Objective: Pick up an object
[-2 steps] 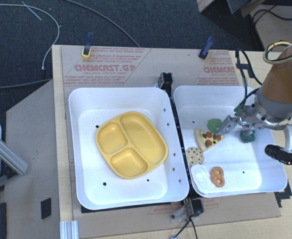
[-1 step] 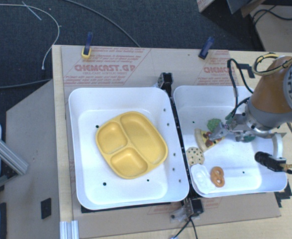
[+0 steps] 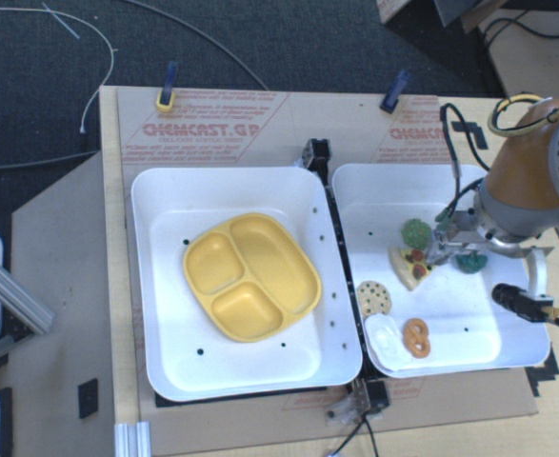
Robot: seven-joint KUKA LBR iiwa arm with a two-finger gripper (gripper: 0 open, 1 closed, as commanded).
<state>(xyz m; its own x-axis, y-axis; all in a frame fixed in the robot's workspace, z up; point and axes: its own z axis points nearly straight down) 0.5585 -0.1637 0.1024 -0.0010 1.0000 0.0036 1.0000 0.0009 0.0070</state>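
The gripper [image 3: 448,248] is low in the right bin [image 3: 469,336], among a pizza slice [image 3: 411,268], a green broccoli piece [image 3: 416,231] and a teal item [image 3: 470,262]. Whether it is apart or together cannot be told. Nothing is visibly lifted; a cookie [image 3: 373,298] and pretzel [image 3: 416,337] lie nearby. The grasp and lift remain.

Red print reading "CHEMCAST GP" runs across the brown protective sheet [image 3: 212,127] covering the bench behind the bins, well beyond the gripper's jaws. The smaller lines beneath it are illegible.
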